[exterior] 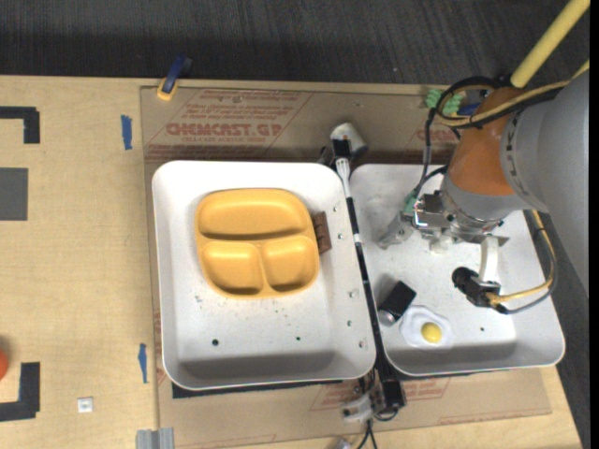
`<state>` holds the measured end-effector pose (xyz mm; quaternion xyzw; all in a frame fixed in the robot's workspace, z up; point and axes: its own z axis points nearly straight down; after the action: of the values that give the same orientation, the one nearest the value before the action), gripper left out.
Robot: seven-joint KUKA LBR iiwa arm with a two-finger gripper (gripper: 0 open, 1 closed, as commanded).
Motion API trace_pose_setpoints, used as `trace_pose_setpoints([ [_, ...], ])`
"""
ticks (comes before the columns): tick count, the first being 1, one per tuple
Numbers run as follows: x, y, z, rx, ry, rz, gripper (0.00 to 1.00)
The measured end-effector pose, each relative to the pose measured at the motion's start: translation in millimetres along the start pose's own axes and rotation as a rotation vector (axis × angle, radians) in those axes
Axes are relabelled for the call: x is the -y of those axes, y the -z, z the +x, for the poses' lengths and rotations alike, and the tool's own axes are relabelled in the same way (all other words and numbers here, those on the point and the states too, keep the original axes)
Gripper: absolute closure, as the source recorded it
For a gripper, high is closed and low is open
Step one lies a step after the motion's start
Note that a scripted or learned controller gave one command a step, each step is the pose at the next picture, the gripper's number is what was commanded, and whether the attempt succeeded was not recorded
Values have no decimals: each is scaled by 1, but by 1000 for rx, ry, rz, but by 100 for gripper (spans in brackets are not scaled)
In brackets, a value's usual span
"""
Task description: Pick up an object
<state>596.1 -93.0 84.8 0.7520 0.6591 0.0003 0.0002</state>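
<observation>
Lying diagonally, black block, beside fried egg

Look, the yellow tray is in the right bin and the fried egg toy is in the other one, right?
Not quite. The camera view shows the yellow tray in the left bin. The fried egg toy is indeed in the other one, the right bin.

Robot lab: taped cardboard bench, white bins

I see a smooth, slightly glossy yellow plastic tray in a matt white plastic bin, speckled with dark marks, on a brown cardboard sheet.
</observation>
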Motion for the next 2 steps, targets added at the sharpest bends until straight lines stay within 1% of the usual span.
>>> trace_pose_setpoints([
  [1, -18, 0, -14, 2, 159, -2, 0],
  [2, 68, 0, -13, 0, 102, 2, 0],
])
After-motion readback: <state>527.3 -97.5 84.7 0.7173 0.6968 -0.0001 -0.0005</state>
